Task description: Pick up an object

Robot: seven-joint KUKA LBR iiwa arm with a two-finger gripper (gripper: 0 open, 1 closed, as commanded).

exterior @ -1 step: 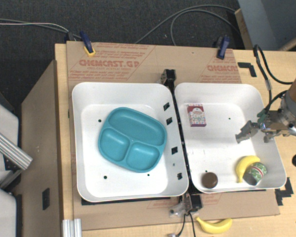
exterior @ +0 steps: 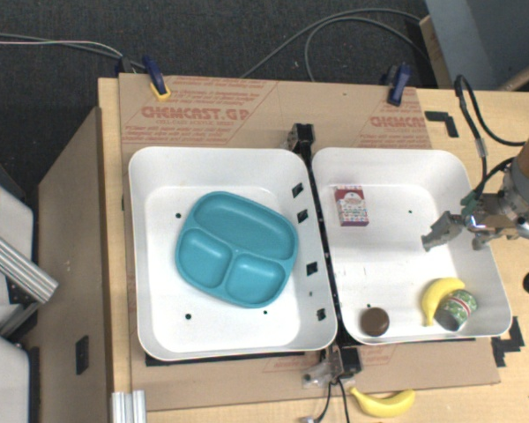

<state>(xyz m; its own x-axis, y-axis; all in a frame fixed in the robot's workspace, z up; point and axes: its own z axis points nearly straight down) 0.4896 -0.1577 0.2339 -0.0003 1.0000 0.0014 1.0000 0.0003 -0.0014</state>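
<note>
The right bin (exterior: 397, 161) holds a small red and white box (exterior: 351, 206) near its back left. A brown round object (exterior: 375, 322) lies at the bin's front, and a yellow banana-shaped piece (exterior: 437, 294) lies against a small green and red can (exterior: 459, 309) at the front right. My gripper (exterior: 459, 235) hangs over the right side of this bin, above and behind the yellow piece. It is open, with nothing between its fingers (exterior: 437, 233). A teal divided plate (exterior: 236, 248) lies in the left bin (exterior: 150, 263).
A yellow banana (exterior: 390, 401) lies on the bench in front of the bins. Black clips (exterior: 301, 136) join the bins along their shared wall. Cables run across the dark floor behind the bench, and clamps (exterior: 157, 81) hold the cardboard sheet.
</note>
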